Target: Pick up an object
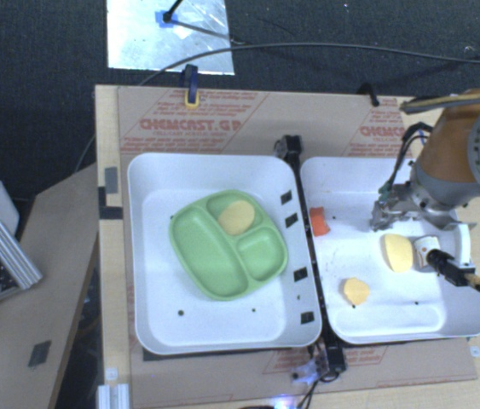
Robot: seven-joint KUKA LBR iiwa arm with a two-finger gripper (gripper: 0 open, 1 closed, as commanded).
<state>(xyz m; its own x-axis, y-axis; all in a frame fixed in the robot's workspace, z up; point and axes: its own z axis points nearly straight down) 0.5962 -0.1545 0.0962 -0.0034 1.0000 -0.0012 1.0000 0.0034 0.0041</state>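
Gripper [383,218] hangs low over the right bin [393,322], near its middle; can't tell its opening from this angle, nothing visibly in it. Arm [465,156] comes in from the right, grey with orange band. Left bin [159,313] has a green divided plate [210,258] with a yellow item [237,218] in its upper compartment. Right bin: yellow piece [398,252] just right of and below the gripper, smaller yellow piece [355,291] nearer the front, small orange block [318,222] at the left wall. Bins sit on cardboard [214,118]; dark floor beyond.
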